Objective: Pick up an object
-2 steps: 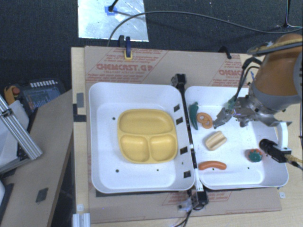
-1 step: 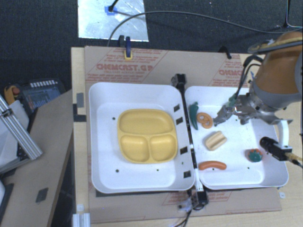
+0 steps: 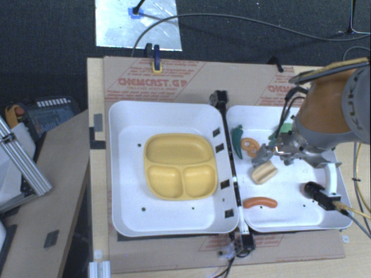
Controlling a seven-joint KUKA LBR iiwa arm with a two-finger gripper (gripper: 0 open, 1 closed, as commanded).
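The gripper [image 3: 268, 153] hangs just above the bread [image 3: 263, 172] in the right bin [image 3: 290, 222], whether its jaws are apart I cannot tell, and the bread looks light, a little soft, best pinched across its short sides

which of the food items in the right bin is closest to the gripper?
The tan bread piece, just below-left of the gripper. The orange pretzel and green pepper sit further left; the sausage lies near the bin's front edge.
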